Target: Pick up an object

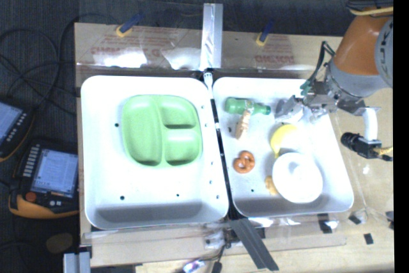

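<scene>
The right bin [250, 202] holds a green bottle-shaped toy [246, 106] at its back, with a tan stick-like piece [241, 126] leaning just below it. An orange pretzel-like ring [243, 162] lies in the middle. A yellow fruit-like object [282, 136] touches a white upturned bowl [297, 177] at the front right, and a small orange bit [271, 185] peeks out at the bowl's left edge. My gripper [299, 105] hangs over the bin's back right corner, just above the yellow object and right of the green toy. Nothing is visibly held in it.
The left bin [96, 201] carries a green divided plate [161, 129] in its middle. A metal divider post [211, 35] stands behind the seam between the bins. Tablets and cables lie off the bench at the far left.
</scene>
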`<action>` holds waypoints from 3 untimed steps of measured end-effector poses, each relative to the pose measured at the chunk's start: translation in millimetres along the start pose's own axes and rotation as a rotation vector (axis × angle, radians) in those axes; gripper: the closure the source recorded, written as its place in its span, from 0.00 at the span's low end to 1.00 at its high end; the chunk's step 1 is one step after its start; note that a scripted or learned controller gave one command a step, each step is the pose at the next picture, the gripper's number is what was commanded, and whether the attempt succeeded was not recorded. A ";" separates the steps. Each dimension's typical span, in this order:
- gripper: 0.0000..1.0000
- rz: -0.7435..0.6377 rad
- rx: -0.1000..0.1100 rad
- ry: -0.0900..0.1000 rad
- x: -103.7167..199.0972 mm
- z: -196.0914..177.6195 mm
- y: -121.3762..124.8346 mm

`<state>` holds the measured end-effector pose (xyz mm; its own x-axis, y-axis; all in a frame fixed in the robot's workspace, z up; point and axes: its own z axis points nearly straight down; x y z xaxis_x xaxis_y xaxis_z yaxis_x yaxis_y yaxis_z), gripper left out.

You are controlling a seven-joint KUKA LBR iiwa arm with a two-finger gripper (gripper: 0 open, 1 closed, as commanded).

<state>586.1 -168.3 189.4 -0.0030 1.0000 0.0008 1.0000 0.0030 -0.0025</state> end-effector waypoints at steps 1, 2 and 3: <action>0.00 -0.066 -0.013 -0.005 -22.7 100.1 3.7; 1.00 -0.067 -0.015 -0.003 -21.7 89.5 4.9; 1.00 0.201 0.000 -0.004 -54.9 68.7 30.2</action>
<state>616.3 -223.1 120.5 0.1963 0.9805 -0.0032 0.9805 -0.1963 -0.0022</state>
